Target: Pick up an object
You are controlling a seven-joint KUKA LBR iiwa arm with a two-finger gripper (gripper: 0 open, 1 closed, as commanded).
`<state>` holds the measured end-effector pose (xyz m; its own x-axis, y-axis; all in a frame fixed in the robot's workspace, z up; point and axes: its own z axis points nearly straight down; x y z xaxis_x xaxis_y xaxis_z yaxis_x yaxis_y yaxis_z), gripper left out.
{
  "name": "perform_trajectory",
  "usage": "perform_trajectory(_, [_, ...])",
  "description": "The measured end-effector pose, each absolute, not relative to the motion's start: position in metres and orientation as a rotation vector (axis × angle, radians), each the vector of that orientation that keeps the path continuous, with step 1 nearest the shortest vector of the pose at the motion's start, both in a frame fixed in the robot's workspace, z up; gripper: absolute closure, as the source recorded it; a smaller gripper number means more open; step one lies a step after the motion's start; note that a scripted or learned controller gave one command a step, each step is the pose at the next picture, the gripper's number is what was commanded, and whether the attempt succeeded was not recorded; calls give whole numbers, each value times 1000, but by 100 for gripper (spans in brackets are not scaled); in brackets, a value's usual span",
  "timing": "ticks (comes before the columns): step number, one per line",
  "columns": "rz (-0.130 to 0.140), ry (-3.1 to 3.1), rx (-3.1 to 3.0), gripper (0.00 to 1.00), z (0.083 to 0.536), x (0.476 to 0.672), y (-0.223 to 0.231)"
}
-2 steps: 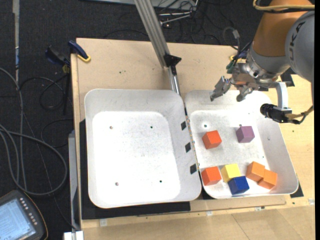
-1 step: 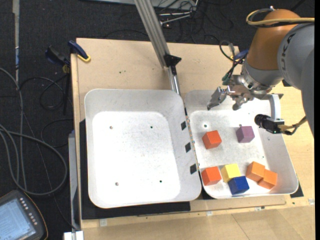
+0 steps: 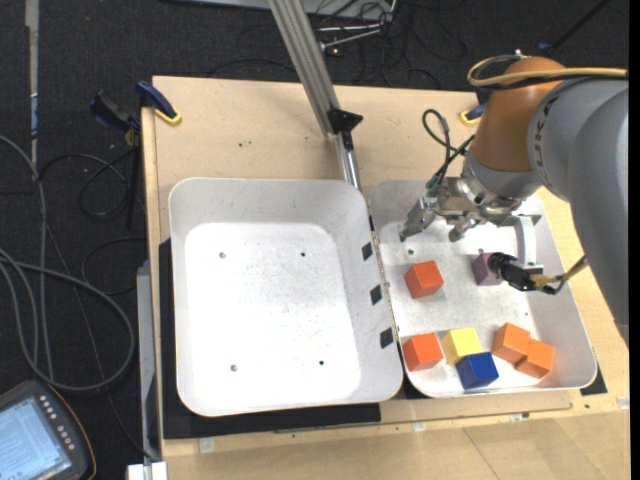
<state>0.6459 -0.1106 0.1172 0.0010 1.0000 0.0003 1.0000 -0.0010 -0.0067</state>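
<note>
Blocks lie loose in the right bin point(image 3: 575, 328), and none of them is lifted, so the pick looks to be at its approach stage with the grasp itself left to do. The gripper point(image 3: 437, 226) hangs over the far part of that bin, its two fingers spread apart with nothing between them; one tip points toward the bin's left wall, the other sits a little to the right. The orange block point(image 3: 424, 278) nearest to it rests on the bin floor just on the near side of the fingers, apart from them, and seems the likeliest target. A purple block point(image 3: 486, 268) sits to the right of that one, beside a black fitting on the arm's cabling. Along the near edge are a second orange cube point(image 3: 423, 350), a yellow block point(image 3: 462, 342), a blue block point(image 3: 477, 369) touching the yellow one, and an orange pair point(image 3: 524, 349) at the near right. The left bin point(image 3: 190, 268) holds no blocks. What remains, by my reading: descend over a block, close on it, and raise it off the floor.
</note>
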Motion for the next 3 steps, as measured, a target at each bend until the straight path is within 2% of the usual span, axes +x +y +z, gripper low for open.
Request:
perform_trajectory(1, [-2, -2222, -2224, 100, 132, 648, -111])
perform_trajectory(2, [-6, -2228, -2222, 100, 177, 653, -107])
perform_trajectory(3, [-7, -2229, -2224, 100, 236, 646, -107])
